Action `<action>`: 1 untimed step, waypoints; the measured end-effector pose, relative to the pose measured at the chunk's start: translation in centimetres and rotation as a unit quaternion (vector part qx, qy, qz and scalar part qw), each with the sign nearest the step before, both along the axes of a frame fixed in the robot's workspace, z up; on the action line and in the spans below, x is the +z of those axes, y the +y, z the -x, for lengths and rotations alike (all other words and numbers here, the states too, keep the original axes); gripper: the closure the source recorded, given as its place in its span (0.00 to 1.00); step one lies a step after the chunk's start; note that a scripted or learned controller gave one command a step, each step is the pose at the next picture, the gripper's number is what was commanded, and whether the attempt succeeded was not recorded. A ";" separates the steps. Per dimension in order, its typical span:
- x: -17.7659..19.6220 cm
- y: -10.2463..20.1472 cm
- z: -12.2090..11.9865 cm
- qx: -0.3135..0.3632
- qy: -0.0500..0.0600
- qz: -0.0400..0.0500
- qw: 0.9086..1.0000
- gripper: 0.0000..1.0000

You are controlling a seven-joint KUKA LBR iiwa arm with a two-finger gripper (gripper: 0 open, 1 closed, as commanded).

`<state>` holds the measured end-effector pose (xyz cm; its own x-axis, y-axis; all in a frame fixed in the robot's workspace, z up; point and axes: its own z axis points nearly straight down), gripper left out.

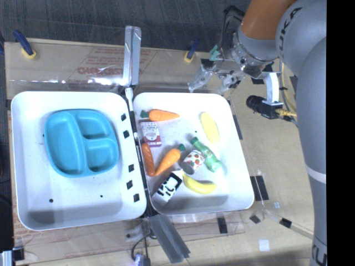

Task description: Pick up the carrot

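- From my remote station I saw the pincer (213, 81) poised over the far rim of the right bin (239, 165), its two fingers (198, 82) spread apart with nothing between them.
- The grey arm (308, 65), with its orange band (269, 10) just above the wrist, rose behind and to the right of the pincer.
- One carrot (163, 115) lay below and to the left of the pincer, near the bin's far-left corner, well apart from the fingers.
- A second carrot (168, 160) lay further below, tilted across the middle of the bin, with a slimmer orange piece (148, 157) just to its left along the bin wall.
- A small red-and-white packet (150, 133) sat between the upper carrot and the slim piece.
- Almost straight below the pincer lay a pale yellow oblong piece (209, 126), and beneath that a green bottle (206, 152) beside a red-and-white item (193, 160).
- A banana (198, 185) and a black-and-white item (168, 186) rested at the near end of the bin, farthest from the pincer.
- Well to the left, the left bin (33, 204) held a blue divided tray (82, 141).
- Both bins stood on the counter (272, 165).
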<state>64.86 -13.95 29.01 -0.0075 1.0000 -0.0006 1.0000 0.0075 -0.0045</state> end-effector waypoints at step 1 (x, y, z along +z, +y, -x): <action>-10.0 6.2 -0.8 0.062 0.000 0.000 0.998 0.00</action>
<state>65.64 -7.73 19.05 -0.1306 0.9914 0.0001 0.9914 0.1306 -0.0046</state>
